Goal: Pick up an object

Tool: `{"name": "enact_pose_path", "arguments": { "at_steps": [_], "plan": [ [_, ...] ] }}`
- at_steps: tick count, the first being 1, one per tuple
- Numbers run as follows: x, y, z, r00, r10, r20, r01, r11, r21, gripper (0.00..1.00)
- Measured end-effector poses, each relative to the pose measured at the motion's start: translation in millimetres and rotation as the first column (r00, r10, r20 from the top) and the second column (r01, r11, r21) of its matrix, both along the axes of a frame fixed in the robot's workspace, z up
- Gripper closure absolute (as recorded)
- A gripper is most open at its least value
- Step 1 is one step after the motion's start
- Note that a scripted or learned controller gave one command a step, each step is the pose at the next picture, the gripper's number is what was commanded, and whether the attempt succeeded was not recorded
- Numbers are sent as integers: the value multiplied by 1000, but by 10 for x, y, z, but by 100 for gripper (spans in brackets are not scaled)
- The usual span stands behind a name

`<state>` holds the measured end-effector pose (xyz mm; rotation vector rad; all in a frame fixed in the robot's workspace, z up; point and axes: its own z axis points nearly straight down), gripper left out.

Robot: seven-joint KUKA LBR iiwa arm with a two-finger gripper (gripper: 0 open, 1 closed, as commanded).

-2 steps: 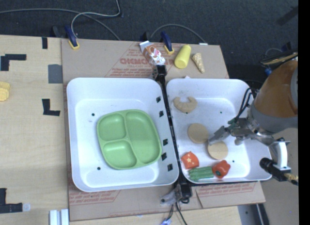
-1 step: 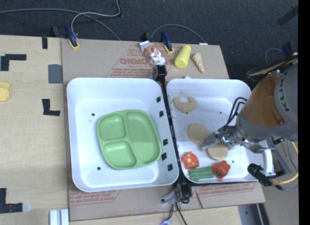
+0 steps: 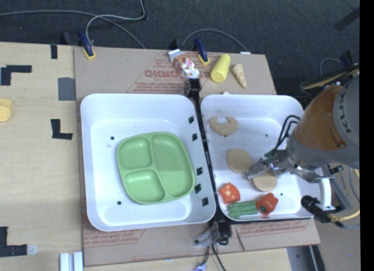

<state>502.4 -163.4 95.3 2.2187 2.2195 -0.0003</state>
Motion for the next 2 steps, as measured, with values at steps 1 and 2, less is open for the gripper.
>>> {"name": "enact_pose_path", "arguments": {
  "at_steps": [1,2],
  "plan": [
    [369,588,-98,1000,2,0,-2,1000,3,100],
    [687,1269,891,1000,2,-2,-2,1000,3,100]
  ]
}}
